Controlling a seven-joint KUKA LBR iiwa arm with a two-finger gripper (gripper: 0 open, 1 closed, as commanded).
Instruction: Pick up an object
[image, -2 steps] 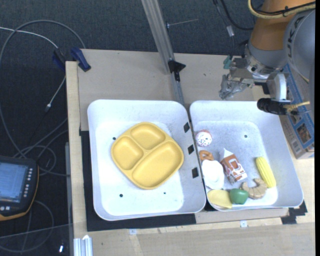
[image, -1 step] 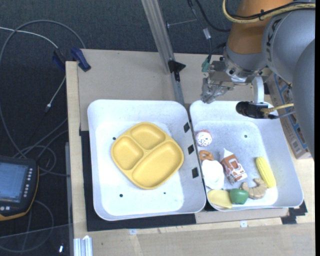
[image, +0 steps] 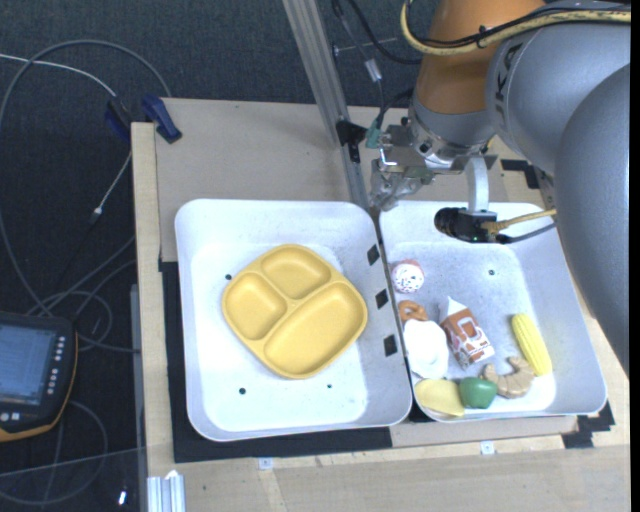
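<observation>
Bottom right of frame, right bin (image: 560, 300), near edge: pale yellow piece (image: 438, 397), green piece (image: 478, 392) touching it, tan lump (image: 515, 375) just beside. Above them a yellow corn cob (image: 530, 342), an orange-and-white carton (image: 467, 335) and a white lump (image: 427, 345) next to the carton. Further up, a small brown ring (image: 412, 311), then a white ball with pink marks (image: 407, 276). Left bin (image: 200, 240), centre: yellow divided plate (image: 294, 310), lying flat. Top centre: gripper (image: 383, 195) over the far rim where the bins meet, nothing seen in it; open or closed, can't tell.
</observation>
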